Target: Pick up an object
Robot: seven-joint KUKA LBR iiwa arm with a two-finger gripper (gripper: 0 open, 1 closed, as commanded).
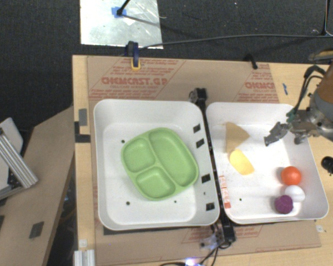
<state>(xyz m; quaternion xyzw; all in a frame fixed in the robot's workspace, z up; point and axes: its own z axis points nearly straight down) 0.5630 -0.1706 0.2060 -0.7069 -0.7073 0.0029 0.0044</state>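
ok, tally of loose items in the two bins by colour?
Green: 1, divided plate
Tan: 1, wedge
Yellow: 1, lump
Orange: 1, ball
White: 1, ball
Purple: 1, ball
Total: 6

— Where's my arm?
— I see it reaching in from the right, wrist bent behind the end effector (287, 134). Its two dark fingers (275, 134) are spread apart, pointing downward, nothing between them.
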